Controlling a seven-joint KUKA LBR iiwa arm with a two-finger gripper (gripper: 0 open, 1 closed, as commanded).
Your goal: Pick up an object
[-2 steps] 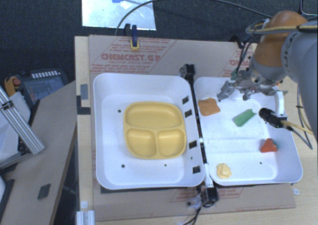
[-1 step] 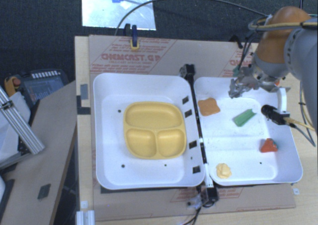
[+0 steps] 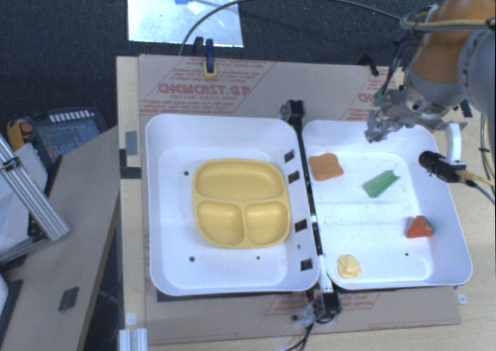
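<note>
Board lettering [image 3: 203, 87]: I read "CHEMCAST", the rest too faint.
Right bin [image 3: 449, 264]: orange piece [image 3: 325, 166], green wedge [image 3: 380, 183], red piece [image 3: 419, 227], pale yellow piece [image 3: 349, 266].
Left bin [image 3: 167, 187]: yellow divided tray [image 3: 239, 202].
Gripper [image 3: 375, 134]: over the right bin's far edge; I can't tell its state.

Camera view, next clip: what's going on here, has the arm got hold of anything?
Nothing is held yet. The gripper hangs over the far edge of the right bin, with nothing between its fingers. Four loose pieces lie in that bin: an orange piece, a green piece, a red piece and a yellow piece. The left bin holds a yellow tray with three compartments.
</note>
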